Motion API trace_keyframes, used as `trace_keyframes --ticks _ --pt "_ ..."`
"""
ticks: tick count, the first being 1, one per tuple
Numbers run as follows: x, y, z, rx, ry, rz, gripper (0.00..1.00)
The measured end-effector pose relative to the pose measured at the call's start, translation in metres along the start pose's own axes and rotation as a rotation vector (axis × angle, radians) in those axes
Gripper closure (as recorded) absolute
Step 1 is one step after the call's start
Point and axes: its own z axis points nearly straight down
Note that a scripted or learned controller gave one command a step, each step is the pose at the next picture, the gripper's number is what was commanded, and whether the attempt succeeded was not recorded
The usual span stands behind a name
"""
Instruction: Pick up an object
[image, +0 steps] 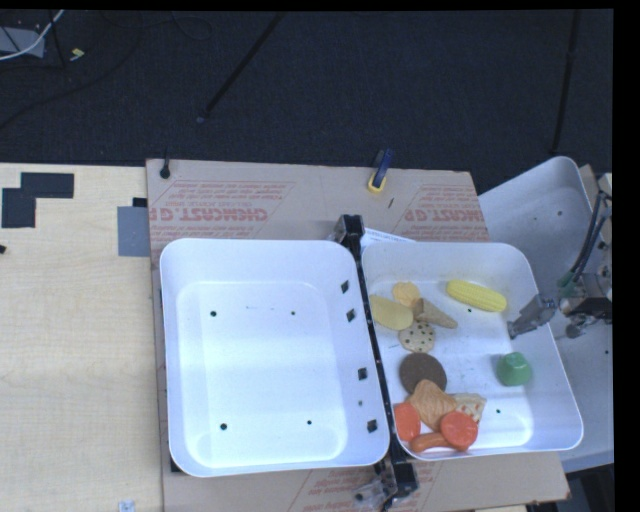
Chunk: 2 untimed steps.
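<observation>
1. Counter on the far left is pale wood with a few dark patches stuck on it, and a cardboard sheet lies under the two bins.
2. Left bin is a shallow white tray, one of two sitting side by side and touching along the middle divider.
3. Right bin has all the toy food. My count is roughly ten pieces, though the pile at the near corner overlaps, so don't hold me to it.
4. Left half of that bin: one yellow lemon-ish piece, one small orange bit, one tan wedge, one dotted cookie, one dark brown disc. Below that sit a red-orange clump of maybe three or four pieces and a beige cracker-looking thing.
5. Further right: one yellow corn cob near the far wall and one green block, well apart from the rest.
6. Green block looks like the easy pick: probably light, rigid plastic, maybe a bit slick. I'd pinch it across its flat sides. The corn would likely roll.
7. Hand hangs over the bin's right side, just above the green block with nothing visibly in it; it's too small to tell how far apart it stands.
</observation>
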Motion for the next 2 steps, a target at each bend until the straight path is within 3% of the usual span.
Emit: trace_keyframes --ticks 1,2 --pt "0.089 0.076 0.15 0.0 0.004 -0.008 0.0" --pt "0.109 0.106 0.179 0.0 0.001 -0.002 0.0"
